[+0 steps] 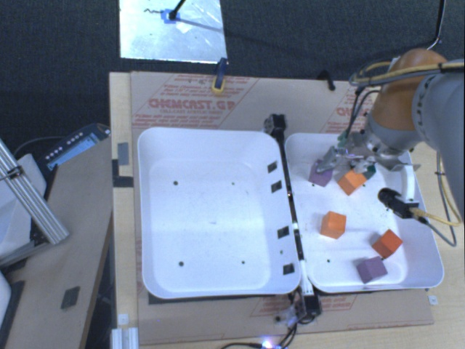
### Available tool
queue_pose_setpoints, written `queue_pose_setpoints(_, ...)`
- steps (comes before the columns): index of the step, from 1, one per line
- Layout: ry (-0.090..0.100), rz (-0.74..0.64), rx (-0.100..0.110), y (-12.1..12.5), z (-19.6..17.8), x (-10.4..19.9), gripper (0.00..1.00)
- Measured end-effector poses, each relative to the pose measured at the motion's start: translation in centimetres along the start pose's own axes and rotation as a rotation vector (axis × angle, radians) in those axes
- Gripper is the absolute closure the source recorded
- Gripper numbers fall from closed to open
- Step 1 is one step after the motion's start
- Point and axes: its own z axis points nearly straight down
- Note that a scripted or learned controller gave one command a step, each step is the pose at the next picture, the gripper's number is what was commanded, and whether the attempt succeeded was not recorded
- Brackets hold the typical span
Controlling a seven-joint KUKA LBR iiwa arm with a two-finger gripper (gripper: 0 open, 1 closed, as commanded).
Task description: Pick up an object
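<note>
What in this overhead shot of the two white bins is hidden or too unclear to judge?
- Gripper: finger state hidden by the grey arm's wrist.
- Purple block and orange block by the gripper: contact unclear, too small.
- Arm: cut off by the right edge.
- Right white bin's far rim: partly covered by the arm.

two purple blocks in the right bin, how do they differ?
The far purple block lies at the bin's back, beside the gripper; the near purple block sits by the front rim, away from the arm. The far one neighbours an orange block at the gripper; the near one sits just below another orange block. Both are similar purple.
</note>
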Motion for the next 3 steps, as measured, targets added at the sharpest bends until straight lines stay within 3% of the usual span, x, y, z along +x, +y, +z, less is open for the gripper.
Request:
queue_pose_setpoints(2,0.003,0.003,0.015,-4.0,2.2,1.9,0.0)
queue_pose_setpoints(3,0.006,0.005,0.025,-10.2,3.2,2.8,0.0)
